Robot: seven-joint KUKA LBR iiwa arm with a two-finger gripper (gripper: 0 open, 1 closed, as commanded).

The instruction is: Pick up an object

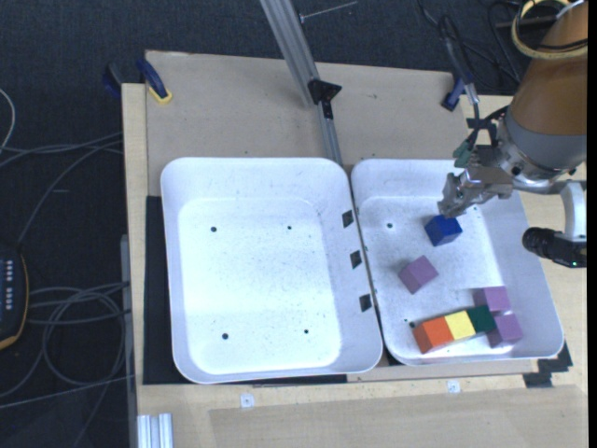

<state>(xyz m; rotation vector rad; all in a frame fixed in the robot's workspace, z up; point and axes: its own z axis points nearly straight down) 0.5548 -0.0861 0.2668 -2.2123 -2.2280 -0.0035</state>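
Sitting in the right bin just below the gripper, the blue cube looks small, light and rigid, probably smooth-sided. Two opposite flat faces seem the best hold. Whether the gripper is wide or narrow, I cannot tell.

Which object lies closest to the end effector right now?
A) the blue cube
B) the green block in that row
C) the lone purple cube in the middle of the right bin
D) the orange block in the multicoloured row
A: the small blue cube sits in the right white bin directly below the end effector, while the other blocks lie nearer the bin's front edge.
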